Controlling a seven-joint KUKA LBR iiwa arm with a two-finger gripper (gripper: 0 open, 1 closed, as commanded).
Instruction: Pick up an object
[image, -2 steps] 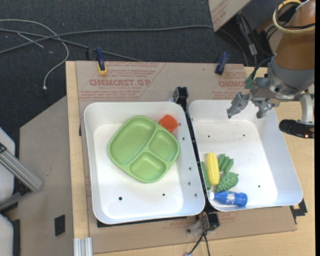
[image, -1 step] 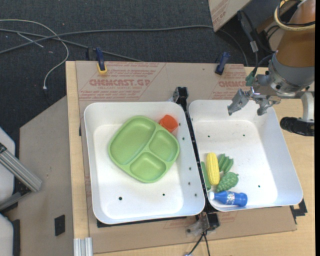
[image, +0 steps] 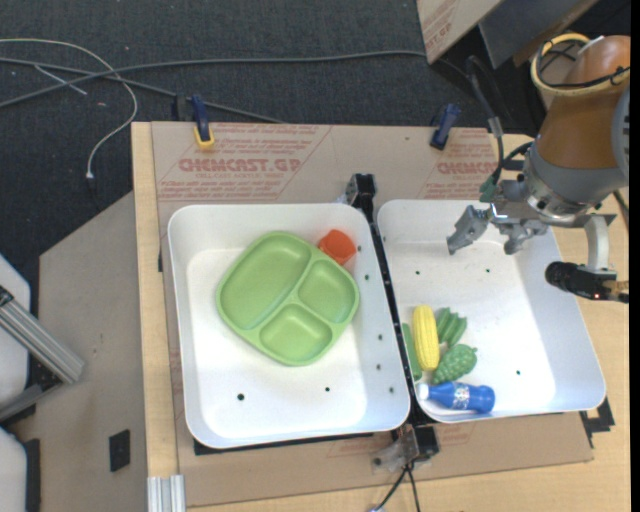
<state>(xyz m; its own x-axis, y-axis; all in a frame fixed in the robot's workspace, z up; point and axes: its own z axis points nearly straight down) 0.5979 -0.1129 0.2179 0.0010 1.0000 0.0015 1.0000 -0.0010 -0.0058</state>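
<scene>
Its fingers spread and holding nothing, the gripper (image: 492, 232) hangs over the far end of the right bin (image: 545, 330); the corn cob (image: 426, 337) lies below and left of it, long axis running toward the bin's near edge.

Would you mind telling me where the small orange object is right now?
In the camera view, the small orange object lies in the left bin, near its far right corner, tucked against the upper right edge of the green divided plate.
</scene>
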